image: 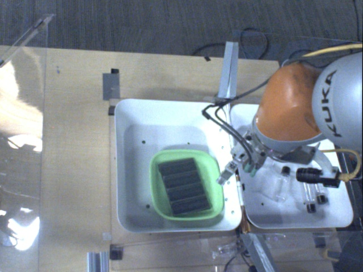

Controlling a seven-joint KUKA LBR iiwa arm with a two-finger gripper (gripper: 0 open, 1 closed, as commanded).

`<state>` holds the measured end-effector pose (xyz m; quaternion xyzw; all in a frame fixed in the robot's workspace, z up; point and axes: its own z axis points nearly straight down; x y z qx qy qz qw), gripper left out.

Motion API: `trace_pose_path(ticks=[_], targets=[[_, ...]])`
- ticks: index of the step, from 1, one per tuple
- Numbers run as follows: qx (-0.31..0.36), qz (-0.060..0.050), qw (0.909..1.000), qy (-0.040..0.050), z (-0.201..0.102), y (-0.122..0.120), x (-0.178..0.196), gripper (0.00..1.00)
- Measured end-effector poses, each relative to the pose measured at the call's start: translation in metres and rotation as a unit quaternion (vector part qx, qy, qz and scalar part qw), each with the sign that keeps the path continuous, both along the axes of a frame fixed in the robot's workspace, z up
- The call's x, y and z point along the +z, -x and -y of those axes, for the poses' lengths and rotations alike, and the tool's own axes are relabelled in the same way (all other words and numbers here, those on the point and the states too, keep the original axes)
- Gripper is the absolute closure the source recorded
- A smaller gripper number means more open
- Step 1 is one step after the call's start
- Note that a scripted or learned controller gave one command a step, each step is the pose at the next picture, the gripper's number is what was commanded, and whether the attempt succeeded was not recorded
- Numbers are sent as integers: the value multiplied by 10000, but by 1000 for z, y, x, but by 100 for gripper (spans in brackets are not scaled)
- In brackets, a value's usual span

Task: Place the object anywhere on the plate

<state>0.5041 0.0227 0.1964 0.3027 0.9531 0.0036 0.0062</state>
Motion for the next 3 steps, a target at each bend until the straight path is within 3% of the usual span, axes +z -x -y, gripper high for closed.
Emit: trace_pose_path(ticks=[1,2,3], targets=[[-4,40,10000,-11,-1,-3,12,100],[-4,39,10000,-11,-1,-2,11,0],[-7,78,10000,-24,-2,-5,23,100]])
